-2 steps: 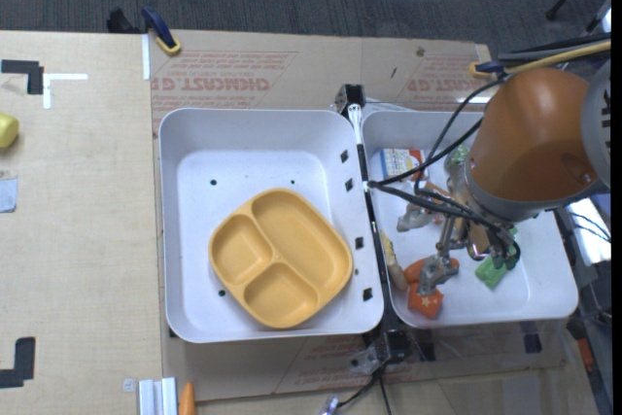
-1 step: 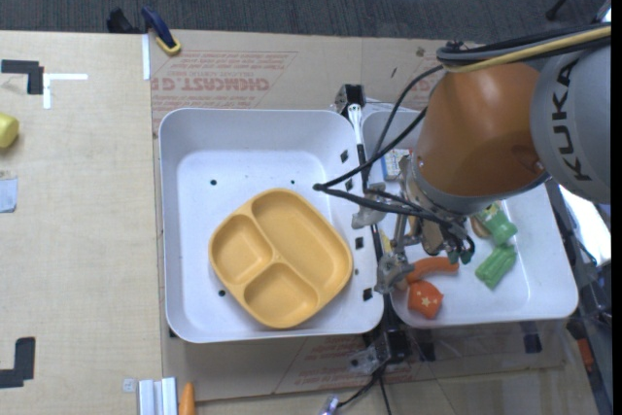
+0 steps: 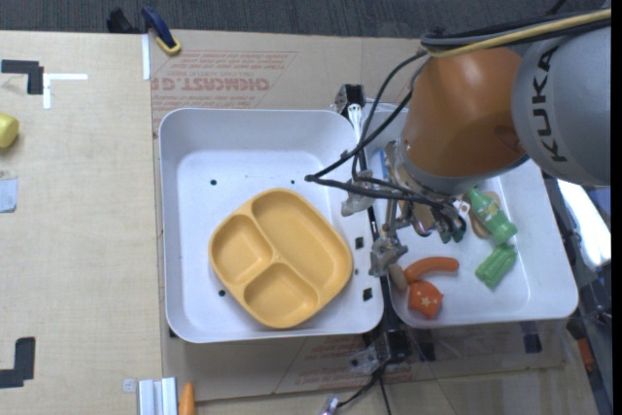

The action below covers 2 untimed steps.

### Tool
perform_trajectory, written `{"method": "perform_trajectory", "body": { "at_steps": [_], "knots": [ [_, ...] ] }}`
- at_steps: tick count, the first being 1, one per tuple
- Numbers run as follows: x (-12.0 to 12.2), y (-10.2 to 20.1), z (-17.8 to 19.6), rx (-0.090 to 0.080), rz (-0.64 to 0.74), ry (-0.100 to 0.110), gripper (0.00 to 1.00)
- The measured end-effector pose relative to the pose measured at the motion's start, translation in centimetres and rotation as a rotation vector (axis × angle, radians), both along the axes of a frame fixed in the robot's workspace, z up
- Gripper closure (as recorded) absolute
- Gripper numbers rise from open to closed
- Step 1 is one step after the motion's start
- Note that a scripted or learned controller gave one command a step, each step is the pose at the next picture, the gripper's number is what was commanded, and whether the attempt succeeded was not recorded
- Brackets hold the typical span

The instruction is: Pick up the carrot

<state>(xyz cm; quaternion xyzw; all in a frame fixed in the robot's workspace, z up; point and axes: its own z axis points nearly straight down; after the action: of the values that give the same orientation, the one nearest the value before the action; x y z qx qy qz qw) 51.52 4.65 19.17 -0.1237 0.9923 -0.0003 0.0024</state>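
Two shallow white bins sit side by side on a tan counter (image 3: 78, 258). The left bin (image 3: 194, 151), at the centre of the frame, holds a yellow divided plate (image 3: 280, 256). The right bin (image 3: 544, 292), at lower right, holds the carrot (image 3: 431, 266), a short orange piece lying flat near the bin's lower left corner. Just below it sits a red tomato-like toy (image 3: 426, 301), and two green toy vegetables (image 3: 496, 248) lie to the right. The grey arm with its orange band (image 3: 466, 121) hangs over the right bin. The pincer (image 3: 387, 253) hovers just left of the carrot, amid cables; whether it is released or clenched cannot be told. Nothing appears lifted, so the pick looks not yet done: grasping and raising the carrot remain.
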Motion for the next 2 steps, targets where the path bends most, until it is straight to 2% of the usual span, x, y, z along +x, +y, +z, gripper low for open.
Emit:
{"method": "perform_trajectory", "body": {
  "at_steps": [1,2],
  "knots": [
    [-0.33,-1.86,0.07,-0.001,0.127,-0.001,0.00],
    [-1.19,-1.77,0.07,0.000,0.120,0.000,0.00]
  ]
}}
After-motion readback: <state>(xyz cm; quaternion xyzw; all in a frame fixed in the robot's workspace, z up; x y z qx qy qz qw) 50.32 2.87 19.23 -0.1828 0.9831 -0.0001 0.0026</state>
